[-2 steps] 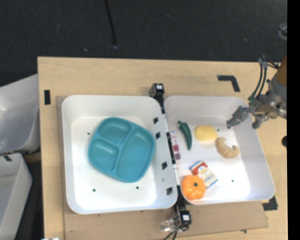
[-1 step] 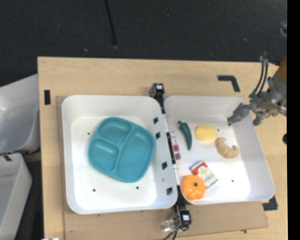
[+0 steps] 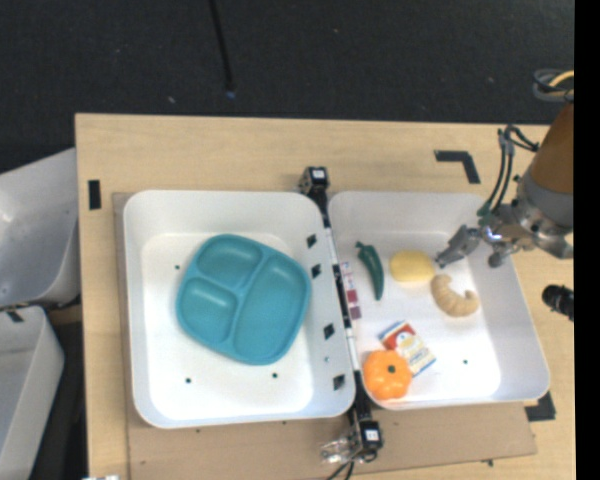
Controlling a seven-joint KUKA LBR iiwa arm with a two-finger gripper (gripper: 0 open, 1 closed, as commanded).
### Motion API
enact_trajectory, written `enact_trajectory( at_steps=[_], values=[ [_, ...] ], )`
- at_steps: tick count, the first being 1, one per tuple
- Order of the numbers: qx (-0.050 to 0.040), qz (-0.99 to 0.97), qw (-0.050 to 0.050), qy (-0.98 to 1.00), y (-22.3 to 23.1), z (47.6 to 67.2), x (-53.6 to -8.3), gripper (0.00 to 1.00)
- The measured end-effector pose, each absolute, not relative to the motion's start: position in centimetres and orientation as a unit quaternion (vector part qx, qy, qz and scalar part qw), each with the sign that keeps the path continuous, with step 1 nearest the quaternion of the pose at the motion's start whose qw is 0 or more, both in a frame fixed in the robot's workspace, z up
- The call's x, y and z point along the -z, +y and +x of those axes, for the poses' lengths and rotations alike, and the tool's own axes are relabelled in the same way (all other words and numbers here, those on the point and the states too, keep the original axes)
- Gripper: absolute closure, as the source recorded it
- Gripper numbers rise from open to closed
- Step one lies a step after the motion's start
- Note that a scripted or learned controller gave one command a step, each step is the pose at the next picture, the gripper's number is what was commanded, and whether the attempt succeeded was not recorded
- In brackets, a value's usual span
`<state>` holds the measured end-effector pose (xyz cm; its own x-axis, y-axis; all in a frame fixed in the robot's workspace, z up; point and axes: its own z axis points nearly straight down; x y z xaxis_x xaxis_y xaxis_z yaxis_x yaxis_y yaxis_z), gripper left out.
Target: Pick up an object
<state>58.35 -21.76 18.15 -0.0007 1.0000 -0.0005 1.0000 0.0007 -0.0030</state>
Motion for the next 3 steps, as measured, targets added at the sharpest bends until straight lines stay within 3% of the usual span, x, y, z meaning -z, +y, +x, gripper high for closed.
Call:
enact_trajectory(
  at_steps=[1,2,3],
  values=[
    [-0.0015,-0.708,0.001,-0.707,-22.3,59.1,-12.4,0.0],
    [-0.001,-0.708,0.0,-0.706,-22.4,59.1,-10.0,0.0],
    [0.0004,-0.708,-0.003,-0.706,-22.5,59.2,-11.3,1.0]
  ],
)
